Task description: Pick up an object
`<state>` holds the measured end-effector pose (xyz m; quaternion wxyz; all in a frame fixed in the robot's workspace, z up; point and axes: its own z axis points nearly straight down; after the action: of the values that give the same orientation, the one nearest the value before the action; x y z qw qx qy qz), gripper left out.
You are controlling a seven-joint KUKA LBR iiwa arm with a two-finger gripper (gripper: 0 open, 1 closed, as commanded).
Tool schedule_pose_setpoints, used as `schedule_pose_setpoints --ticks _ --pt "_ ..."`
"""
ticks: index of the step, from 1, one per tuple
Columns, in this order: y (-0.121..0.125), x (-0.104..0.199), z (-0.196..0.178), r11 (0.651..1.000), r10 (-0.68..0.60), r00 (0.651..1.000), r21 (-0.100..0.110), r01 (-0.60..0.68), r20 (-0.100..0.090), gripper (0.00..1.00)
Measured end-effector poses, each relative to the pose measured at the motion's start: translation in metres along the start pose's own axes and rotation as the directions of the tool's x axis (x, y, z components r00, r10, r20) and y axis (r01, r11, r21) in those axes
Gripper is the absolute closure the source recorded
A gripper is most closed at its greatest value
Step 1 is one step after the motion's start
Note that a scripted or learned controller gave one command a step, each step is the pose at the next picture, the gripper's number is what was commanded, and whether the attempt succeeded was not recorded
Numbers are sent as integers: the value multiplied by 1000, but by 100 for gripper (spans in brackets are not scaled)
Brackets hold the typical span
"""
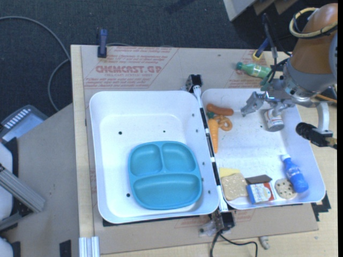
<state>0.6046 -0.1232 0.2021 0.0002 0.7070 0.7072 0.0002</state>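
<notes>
Over the far part of the right bin [313, 167] hangs the gripper [263, 110], fingers spread and grasping nothing. Left of it lie a hot dog [220, 110], pretzel [225, 123] and carrot [214, 134]; a blue bottle [295, 174] lies near the right wall.

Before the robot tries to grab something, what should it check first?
1. Things to pick in the right bin: ok. A blue bottle, a carrot and a cracker lie there.
2. Gripper over that bin: ok, above its far end.
3. Gripper holding nothing: ok, nothing shows between its fingers.
4. A thing straight under the gripper: not ok, bare bin floor there.
5. Blue bottle free to grab: ok, it lies apart from the rest.
6. Blue plate out of the way: ok, it sits in the left bin.
</notes>
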Motion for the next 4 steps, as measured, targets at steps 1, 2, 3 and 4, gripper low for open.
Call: schedule_pose_setpoints --ticks 1,2,3,4 --pt "42 28 67 1000 0 1000 1 0 -1 0" --pt "55 28 115 1000 -1 1000 -1 1 0 0" --pt "-17 28 115 1000 1 1000 -3 -1 0 0" --pt "-91 25 115 1000 1 1000 -4 -1 0 0"
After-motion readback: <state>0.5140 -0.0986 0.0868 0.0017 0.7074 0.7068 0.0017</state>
